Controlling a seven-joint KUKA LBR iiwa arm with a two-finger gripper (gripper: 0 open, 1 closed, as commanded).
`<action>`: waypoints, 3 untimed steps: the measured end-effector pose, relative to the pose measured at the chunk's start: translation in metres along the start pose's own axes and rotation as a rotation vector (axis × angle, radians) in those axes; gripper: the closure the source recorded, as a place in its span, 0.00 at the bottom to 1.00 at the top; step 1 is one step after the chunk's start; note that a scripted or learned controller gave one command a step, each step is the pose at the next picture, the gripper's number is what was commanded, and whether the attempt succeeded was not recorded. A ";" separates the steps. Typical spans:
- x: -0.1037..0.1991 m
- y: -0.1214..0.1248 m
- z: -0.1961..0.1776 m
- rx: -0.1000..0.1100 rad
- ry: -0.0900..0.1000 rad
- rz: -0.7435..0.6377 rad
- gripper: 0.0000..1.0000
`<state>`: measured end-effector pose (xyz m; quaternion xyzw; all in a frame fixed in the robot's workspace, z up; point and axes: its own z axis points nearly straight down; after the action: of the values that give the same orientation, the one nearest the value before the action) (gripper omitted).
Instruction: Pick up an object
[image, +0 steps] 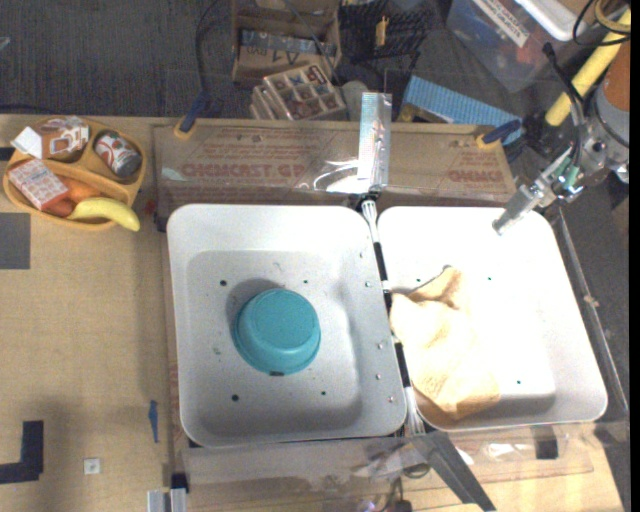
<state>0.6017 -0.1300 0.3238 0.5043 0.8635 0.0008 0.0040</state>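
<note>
Pincer: the pincer (512, 212) hangs over the far right corner of the right bin (560, 300); whether it is open or closed cannot be told, and nothing shows in its grip.
Nearest thing: a tan cloth (440, 345) lies against the right bin's left wall, toward the near edge from the pincer, its long axis running far to near.
Other thing: a teal bowl (278, 330) sits upside down mid left bin (200, 250), well apart.
Room: bare floor lies right of the cloth; the wall crowds its left side.

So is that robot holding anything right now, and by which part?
Nothing is held: the gripper hangs over the right bin's far corner, apart from the tan cloth.
</note>
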 end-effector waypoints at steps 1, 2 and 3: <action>0.038 0.004 0.136 0.003 0.005 -0.169 0.00; 0.012 -0.012 0.234 -0.004 -0.001 -0.092 0.00; 0.011 -0.011 0.223 -0.009 -0.004 -0.087 1.00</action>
<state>0.5884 -0.1270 0.1011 0.4660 0.8847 0.0037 0.0079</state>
